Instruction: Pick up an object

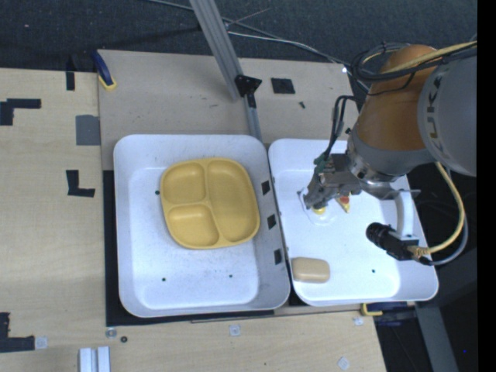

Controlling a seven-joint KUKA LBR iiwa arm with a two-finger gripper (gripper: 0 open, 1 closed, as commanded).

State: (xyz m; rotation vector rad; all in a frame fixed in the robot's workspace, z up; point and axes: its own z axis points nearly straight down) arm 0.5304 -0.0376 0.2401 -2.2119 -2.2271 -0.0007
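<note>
A yellow three-compartment plate (pixel 209 203) lies in the left white bin (pixel 139 285). In the right white bin (pixel 387 277), a beige soap-like block (pixel 310 270) rests near the front left corner. My gripper (pixel 322 200) hangs low over the middle of the right bin, pointing down at the bin floor. A small orange-red bit (pixel 343 202) shows just right of the fingers, too small to identify. I see nothing clearly between the fingers.
The grey and orange arm (pixel 403 122) covers the back right of the right bin. A black cable connector (pixel 387 240) and yellow hose hang over that bin's right side. A metal pole (pixel 221 37) slants in behind the bins.
</note>
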